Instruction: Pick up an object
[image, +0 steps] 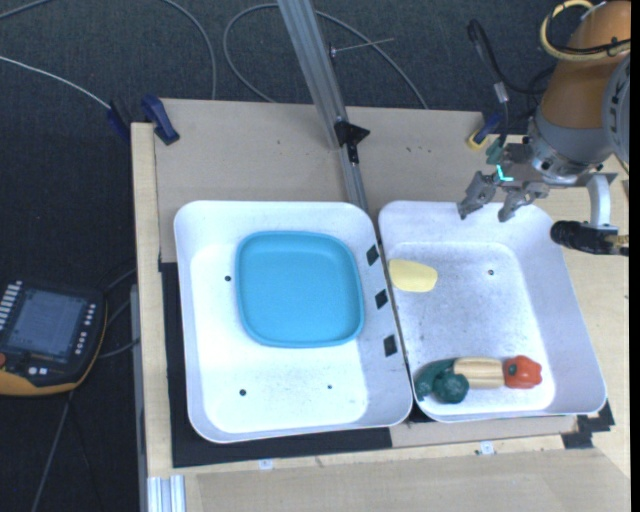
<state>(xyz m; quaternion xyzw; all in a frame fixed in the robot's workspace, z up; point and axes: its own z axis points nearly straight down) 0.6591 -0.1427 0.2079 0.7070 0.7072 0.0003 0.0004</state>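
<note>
My gripper (489, 208) hangs open above the far rim of the right bin (560, 300), its two dark fingers spread apart with nothing between them. Down in that bin, a pale yellow lump (412, 276) lies by the left wall. Along the near wall sit a dark green object (442, 384), a tan wooden piece (478, 372) and a red object (521, 372), touching in a row. All of them lie well below and clear of the gripper.
The left bin (200, 300) holds a blue square plate (298, 288). A slanted metal pole (322, 80) rises behind the bins. Cables trail over the dark floor at the back, and a handheld pendant (45, 335) lies far left.
</note>
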